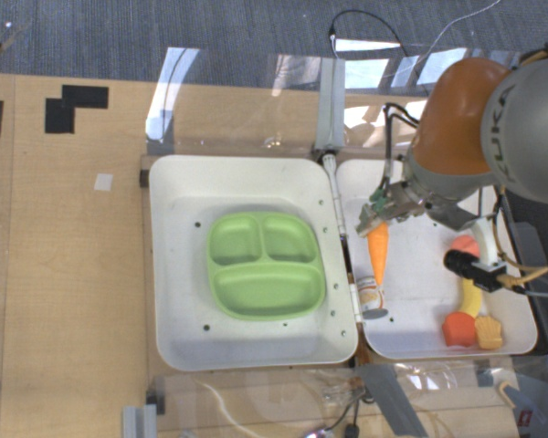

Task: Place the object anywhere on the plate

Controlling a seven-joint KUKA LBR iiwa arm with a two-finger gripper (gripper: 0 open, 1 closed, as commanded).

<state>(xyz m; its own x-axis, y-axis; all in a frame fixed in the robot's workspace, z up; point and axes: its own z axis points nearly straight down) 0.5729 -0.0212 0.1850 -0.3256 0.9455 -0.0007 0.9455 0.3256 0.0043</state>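
Note:
A green three-compartment plate (pixel 263 265) lies in the middle of the left white bin (pixel 178 245). An orange toy carrot (pixel 378 252) with a green top lies in the right bin (pixel 420 336), near its left wall, pointing toward the front. My gripper (pixel 380 210) hangs right over the carrot's green top end, under the arm's orange wrist band (pixel 457 117).
In the right bin a small tin can (pixel 370 297) lies just in front of the carrot. At the right side are a yellow banana (pixel 472 297), a pink-red piece (pixel 464 244), an orange-red block (pixel 458 328) and a yellow toy (pixel 490 333). A metal divider (pixel 342 235) separates the bins.

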